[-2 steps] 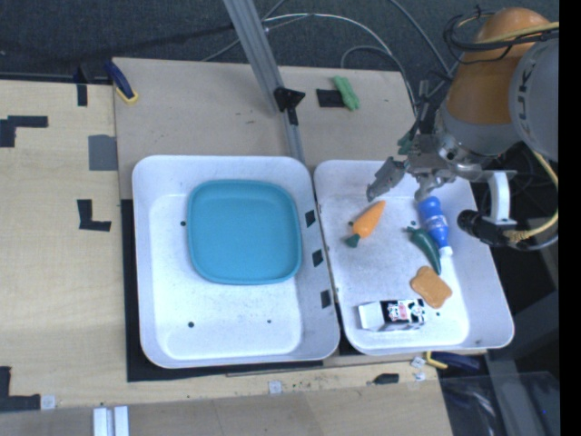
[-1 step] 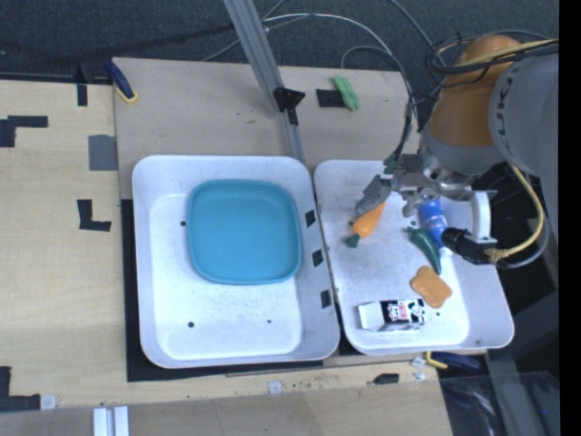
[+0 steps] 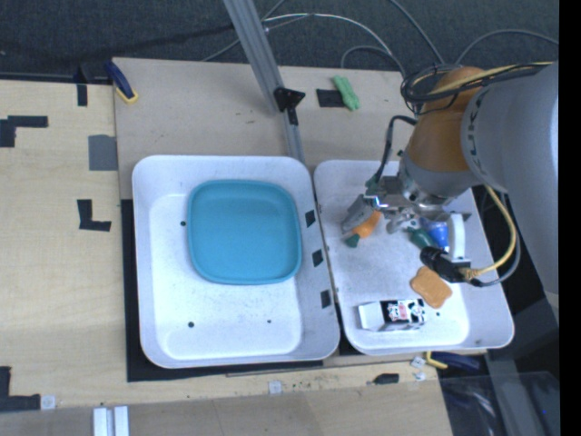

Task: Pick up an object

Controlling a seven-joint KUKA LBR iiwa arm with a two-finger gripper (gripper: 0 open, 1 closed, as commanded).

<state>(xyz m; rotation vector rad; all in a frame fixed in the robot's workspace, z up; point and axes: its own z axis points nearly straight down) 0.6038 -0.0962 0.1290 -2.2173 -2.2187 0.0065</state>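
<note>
**Arm low over the right bin, two bins and a handful of small things**

Nearest the camera, at the near edge of the right bin (image 3: 486, 330), lies one small white carton (image 3: 392, 313) with a black and red print, flat on its side.

The gripper (image 3: 386, 209) is low over the far half of that bin, the grey arm with its orange band (image 3: 440, 139) reaching in from the right. Whether its fingers are spread or closed cannot be told; the metal parts at the wrist blur together, and nothing can be seen clamped between them. One orange piece (image 3: 365, 226), carrot-like, lies just at the left of the gripper, touching or nearly touching it. To the right of the gripper, partly under the wrist, sits one blue and green thing (image 3: 436, 235) beside a white tube-like piece (image 3: 457, 234). Nearer and to the right lies one tan, biscuit-shaped block (image 3: 432, 287), close to the carton but apart from it.

The left bin (image 3: 159, 243) holds one blue plate (image 3: 243, 231), rounded-square, lying flat towards its far side.

Beyond the bins, on the bench (image 3: 54, 207), one green clip (image 3: 346, 93) lies far right and one blue and yellow clip (image 3: 122, 81) far left. A grey pole (image 3: 257, 39) slants down to the far gap between the two bins.
</note>
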